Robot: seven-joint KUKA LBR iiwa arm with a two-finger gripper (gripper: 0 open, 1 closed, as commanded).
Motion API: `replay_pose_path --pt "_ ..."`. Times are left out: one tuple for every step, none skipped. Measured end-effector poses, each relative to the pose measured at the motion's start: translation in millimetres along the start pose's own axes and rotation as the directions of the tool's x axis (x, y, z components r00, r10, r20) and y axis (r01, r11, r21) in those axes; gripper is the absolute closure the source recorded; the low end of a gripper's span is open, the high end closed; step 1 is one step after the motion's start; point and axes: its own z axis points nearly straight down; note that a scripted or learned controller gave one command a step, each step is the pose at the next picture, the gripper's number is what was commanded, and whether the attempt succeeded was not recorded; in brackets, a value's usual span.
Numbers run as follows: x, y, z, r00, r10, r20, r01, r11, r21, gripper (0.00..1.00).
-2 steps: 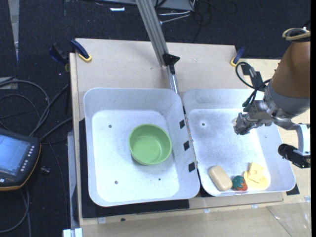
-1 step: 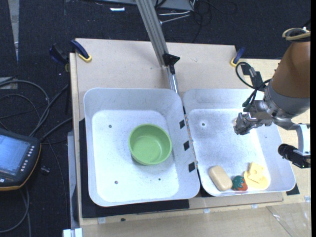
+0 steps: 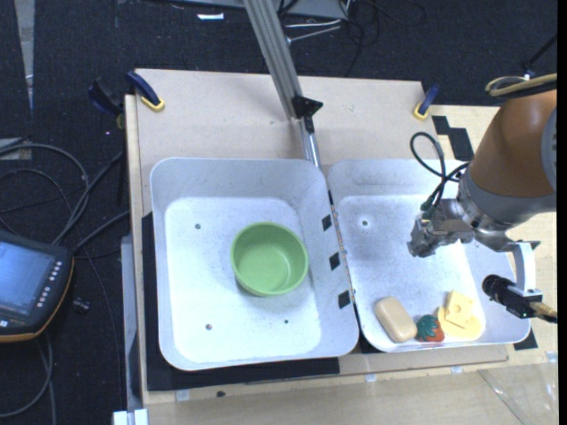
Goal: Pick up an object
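A green bowl (image 3: pixel 269 258) sits in the middle of the left bin (image 3: pixel 177 193). In the right bin (image 3: pixel 372 184), near its front edge, lie a tan oval block (image 3: pixel 395 319), a small red and green piece (image 3: pixel 430 328) and a yellow piece (image 3: pixel 462 315). My gripper (image 3: pixel 428 238) hangs over the middle right of the right bin, above and behind those three objects. Nothing shows between its fingers.
A grey metal pole (image 3: pixel 279 60) slants down from the top to the back of the bins. Black clips (image 3: pixel 335 259) join the two bins along their shared edge. Blue and yellow clamps (image 3: pixel 146 91) hold the board's back corners. A pendant screen (image 3: pixel 27 286) lies at the left.
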Motion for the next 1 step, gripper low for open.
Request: replay_pose_path --pt "-6.4 -7.7 48.6 1.000 0.001 0.000 -0.001 1.000 0.000 0.00"
